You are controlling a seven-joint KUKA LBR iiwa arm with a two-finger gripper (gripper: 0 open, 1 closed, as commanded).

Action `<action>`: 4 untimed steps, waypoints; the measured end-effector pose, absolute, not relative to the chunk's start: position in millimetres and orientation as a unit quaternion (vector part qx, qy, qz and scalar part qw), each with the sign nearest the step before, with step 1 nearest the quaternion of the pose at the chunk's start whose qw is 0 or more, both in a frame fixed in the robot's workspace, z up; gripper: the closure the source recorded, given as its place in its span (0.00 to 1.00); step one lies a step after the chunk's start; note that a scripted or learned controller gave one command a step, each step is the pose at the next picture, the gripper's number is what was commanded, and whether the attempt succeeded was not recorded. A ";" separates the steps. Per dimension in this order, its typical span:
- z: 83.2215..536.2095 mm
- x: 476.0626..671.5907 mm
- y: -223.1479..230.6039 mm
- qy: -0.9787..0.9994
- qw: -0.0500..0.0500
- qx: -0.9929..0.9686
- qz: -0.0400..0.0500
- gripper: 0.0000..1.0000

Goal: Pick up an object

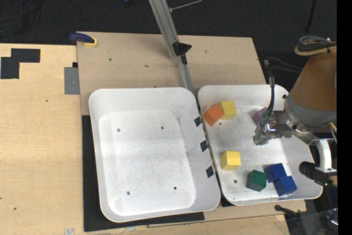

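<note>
The right bin [242,93] holds an orange block [214,114] touching a yellow block [228,109] near its back left. A second yellow block [231,159] lies in the middle, a green block [256,180] and a blue block [280,178] sit near the front. A purple object [257,115] peeks out beside the arm. My gripper [266,133] hangs low over the right side of this bin, next to the purple object.
The left bin [110,100] sits beside the right one, joined by black clips. A slanted aluminium bar [162,11] rises behind the bins. The arm's orange band [319,80] bulks over the right bin's right edge.
</note>
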State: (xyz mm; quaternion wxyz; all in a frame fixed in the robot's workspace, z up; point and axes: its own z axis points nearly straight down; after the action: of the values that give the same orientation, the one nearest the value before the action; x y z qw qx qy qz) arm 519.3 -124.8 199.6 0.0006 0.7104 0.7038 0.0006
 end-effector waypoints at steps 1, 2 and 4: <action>260.2 518.2 -119.5 0.708 0.002 0.707 0.001 1.00; 276.0 518.4 -120.8 0.707 0.000 0.707 0.000 1.00; 273.1 503.5 -27.4 0.708 -0.002 0.706 -0.001 1.00</action>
State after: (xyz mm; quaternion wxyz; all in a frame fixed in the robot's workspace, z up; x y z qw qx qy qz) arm 503.5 -27.4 273.1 -0.0023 0.7057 0.7085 -0.0008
